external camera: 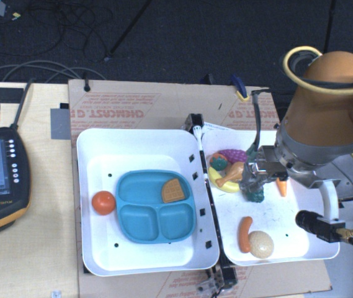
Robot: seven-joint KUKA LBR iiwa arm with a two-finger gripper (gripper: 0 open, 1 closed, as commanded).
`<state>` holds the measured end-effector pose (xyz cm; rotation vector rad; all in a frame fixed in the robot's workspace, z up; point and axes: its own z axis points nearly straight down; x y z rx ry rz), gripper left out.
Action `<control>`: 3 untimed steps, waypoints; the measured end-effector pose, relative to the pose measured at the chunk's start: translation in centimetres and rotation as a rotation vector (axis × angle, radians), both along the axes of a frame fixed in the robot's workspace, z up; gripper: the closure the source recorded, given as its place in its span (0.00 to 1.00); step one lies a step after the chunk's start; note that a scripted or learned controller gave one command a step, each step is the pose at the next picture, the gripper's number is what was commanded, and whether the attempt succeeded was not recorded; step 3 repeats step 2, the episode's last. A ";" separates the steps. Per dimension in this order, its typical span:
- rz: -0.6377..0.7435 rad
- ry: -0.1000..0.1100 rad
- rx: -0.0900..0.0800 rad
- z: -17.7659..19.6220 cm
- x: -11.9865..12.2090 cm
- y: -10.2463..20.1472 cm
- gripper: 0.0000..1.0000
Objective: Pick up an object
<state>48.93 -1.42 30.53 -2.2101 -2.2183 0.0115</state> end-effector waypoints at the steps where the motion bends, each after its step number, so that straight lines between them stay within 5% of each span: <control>1: 0.003 -0.018 0.000 8.5 -1.3 5.1 1.00; 2: 0.004 -0.017 0.000 14.6 -1.3 11.7 1.00; 3: 0.004 -0.017 0.000 14.6 -1.3 11.7 1.00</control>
